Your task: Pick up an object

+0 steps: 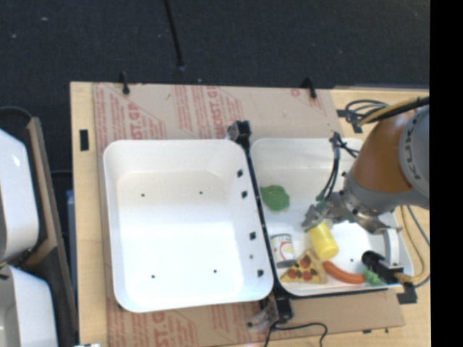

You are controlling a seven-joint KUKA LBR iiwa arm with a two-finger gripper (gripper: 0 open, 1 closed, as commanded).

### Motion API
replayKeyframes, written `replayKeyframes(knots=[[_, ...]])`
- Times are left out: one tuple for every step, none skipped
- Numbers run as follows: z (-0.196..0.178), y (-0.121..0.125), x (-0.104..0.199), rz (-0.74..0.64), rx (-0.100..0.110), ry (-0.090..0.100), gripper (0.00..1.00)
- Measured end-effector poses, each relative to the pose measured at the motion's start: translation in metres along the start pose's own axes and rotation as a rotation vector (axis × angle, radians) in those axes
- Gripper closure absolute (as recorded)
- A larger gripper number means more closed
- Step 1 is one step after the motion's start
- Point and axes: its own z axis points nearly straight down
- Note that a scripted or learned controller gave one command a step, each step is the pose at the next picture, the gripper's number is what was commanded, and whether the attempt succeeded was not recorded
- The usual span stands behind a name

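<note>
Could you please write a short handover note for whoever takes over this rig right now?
Hand: low over the right bin, just above the yellow object; whether it grips anything cannot be told.
Things: all in the right bin. Green object near the divider; yellow object mid-bin; pizza slice toy, small can and carrot along the near edge.
Done: no pick is confirmed.
Left: secure one object, probably the yellow one as it is nearest, and lift it.
</note>
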Motion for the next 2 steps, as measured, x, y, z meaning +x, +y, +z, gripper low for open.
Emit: replayKeyframes(knots=[[-0.094,0.007,0.108,-0.012,-0.007,0.003,1.00],[-0.089,0.019,0.180,-0.008,0.002,0.001,1.00]])
